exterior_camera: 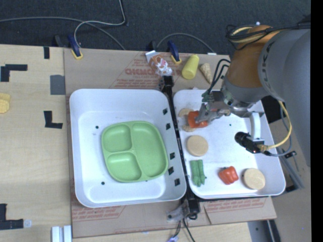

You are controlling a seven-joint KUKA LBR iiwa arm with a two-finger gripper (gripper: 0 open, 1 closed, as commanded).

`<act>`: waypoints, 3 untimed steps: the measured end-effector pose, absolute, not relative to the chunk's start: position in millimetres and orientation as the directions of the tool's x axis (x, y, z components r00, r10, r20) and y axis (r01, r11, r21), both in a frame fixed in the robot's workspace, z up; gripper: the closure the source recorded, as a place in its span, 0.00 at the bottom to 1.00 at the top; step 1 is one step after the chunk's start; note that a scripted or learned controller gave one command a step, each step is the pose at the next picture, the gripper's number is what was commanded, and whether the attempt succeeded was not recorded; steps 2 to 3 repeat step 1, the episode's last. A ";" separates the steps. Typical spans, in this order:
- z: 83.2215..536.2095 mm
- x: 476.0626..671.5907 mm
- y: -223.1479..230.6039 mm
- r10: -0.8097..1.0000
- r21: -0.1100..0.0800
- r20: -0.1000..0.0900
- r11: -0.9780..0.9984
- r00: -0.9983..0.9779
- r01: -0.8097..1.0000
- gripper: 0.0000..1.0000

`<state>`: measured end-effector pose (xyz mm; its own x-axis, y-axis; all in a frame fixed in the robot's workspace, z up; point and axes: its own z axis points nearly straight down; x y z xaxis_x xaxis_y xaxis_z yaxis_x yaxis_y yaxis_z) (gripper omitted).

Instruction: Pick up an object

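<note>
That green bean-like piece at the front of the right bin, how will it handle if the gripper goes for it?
The green piece lies flat and narrow, so fingers may struggle to get under it. It looks like moulded toy food, so probably stiff and light. Pushed, it would likely slide on the smooth bin floor.

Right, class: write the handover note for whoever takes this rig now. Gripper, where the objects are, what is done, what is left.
Gripper: low in the right bin, at its far left corner, directly over the red-orange food piece. Whether it grips: cannot tell.
Right bin also holds a tan round, green beans, a red pepper and a second tan round.
Left bin holds the green divided plate.
Done: arm lowered onto a target. Left: confirm the grasp and lift.
</note>
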<state>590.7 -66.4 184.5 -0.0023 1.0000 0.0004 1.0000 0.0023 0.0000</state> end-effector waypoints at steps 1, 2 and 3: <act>190.8 581.1 -6.1 1.000 -0.002 0.001 0.002 -0.002 1.000 1.00; 190.8 581.1 -6.1 1.000 -0.002 0.001 0.002 -0.002 1.000 1.00; 190.8 581.1 -6.1 1.000 -0.002 0.001 0.002 -0.002 1.000 1.00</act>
